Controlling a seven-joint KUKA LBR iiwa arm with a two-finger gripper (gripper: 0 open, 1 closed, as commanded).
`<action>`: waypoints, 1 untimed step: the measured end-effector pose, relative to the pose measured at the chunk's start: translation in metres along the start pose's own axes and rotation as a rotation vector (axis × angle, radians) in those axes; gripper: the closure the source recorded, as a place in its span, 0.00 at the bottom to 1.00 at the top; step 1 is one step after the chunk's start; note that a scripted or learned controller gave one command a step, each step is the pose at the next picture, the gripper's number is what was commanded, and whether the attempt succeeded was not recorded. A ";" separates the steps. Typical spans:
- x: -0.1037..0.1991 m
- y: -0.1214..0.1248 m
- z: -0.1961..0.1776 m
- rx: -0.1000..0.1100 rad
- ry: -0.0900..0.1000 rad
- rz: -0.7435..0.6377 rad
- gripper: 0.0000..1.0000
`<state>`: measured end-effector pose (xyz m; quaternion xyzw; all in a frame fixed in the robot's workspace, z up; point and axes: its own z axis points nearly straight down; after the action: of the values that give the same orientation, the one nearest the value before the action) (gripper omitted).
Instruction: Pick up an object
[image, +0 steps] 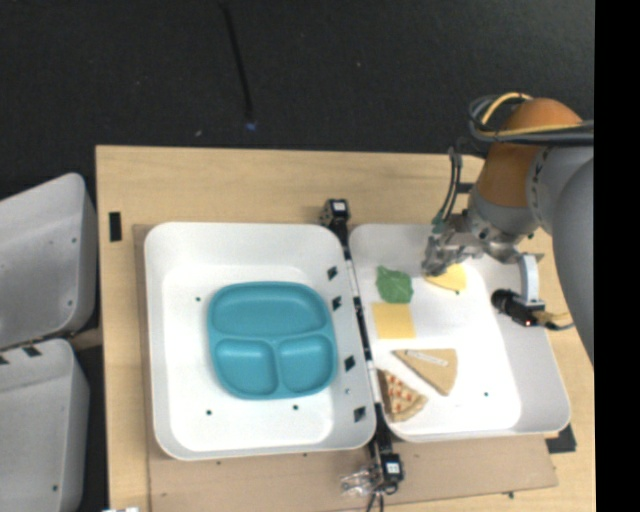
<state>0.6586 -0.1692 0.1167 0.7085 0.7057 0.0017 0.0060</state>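
Note:
The right bin holds several toy foods. A green leafy piece lies near its left wall. Below it rests a yellow cheese square. A tan bread wedge and a pizza slice lie toward the front. A pale yellow wedge sits at the back, right under my gripper, which reaches down onto its upper left edge. The arm's orange band rises above it.
A teal divided plate sits in the middle of the left bin. Black clips line the seam between the bins. A black connector with cable hangs beside the arm over the right bin.

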 end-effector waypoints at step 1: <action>-0.006 0.011 -0.056 0.004 0.004 -0.005 1.00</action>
<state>0.6689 -0.1752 0.1728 0.7066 0.7076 0.0016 0.0030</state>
